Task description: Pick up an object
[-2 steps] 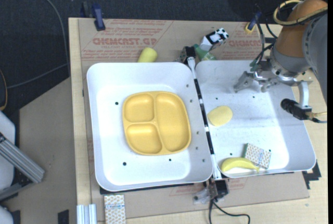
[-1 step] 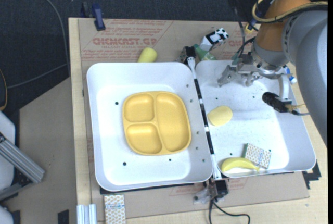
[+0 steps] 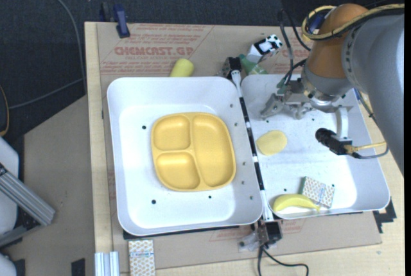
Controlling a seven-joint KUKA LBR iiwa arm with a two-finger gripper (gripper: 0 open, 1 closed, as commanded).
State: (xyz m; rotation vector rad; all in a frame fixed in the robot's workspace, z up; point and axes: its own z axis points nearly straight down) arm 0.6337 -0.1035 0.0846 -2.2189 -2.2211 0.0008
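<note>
The arm reaches in from the right, and its gripper hangs over the upper part of the right bin; whether it is open or closed cannot be told. Nothing is visibly held. Just below it a round yellow disc lies on the bin floor. A banana and a small patterned packet (touching each other) sit near the bin's front edge. The left bin holds a yellow divided plate.

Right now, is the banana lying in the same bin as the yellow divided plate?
No, the banana lies in the right bin, while the plate sits in the left bin.
</note>
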